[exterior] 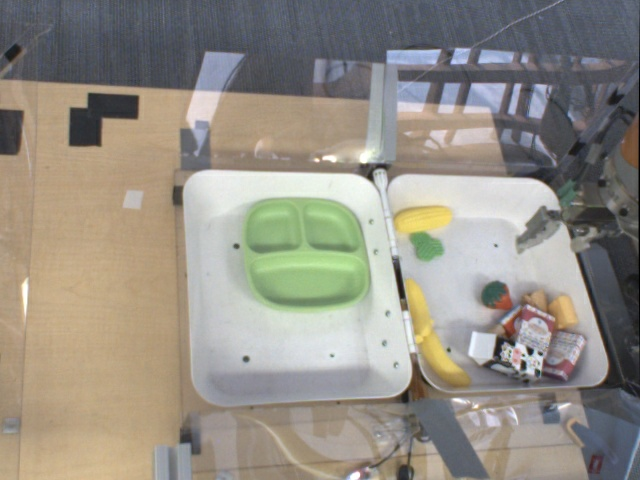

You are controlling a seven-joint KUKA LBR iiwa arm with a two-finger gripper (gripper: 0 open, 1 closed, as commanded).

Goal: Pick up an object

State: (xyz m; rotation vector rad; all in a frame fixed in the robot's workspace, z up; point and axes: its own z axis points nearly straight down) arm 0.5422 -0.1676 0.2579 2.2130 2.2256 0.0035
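The right bin [470, 193] holds a yellow corn cob [422, 218] and a small green leafy toy [429, 247] near its far left corner. A banana [432, 333] lies along its left wall. A red and green strawberry-like toy [495, 294], orange pieces [560, 310], small printed cartons [538, 340] and a white cube [482, 346] crowd its near right corner. My gripper [543, 228] hangs over the bin's right side, above and apart from that cluster, with nothing visibly in it.
The left bin [215, 368] carries a green divided plate [305, 251] in its middle. A metal divider [393, 268] separates the two bins. A metal frame [500, 98] stands behind the right bin, and the arm [605, 203] fills the right edge.
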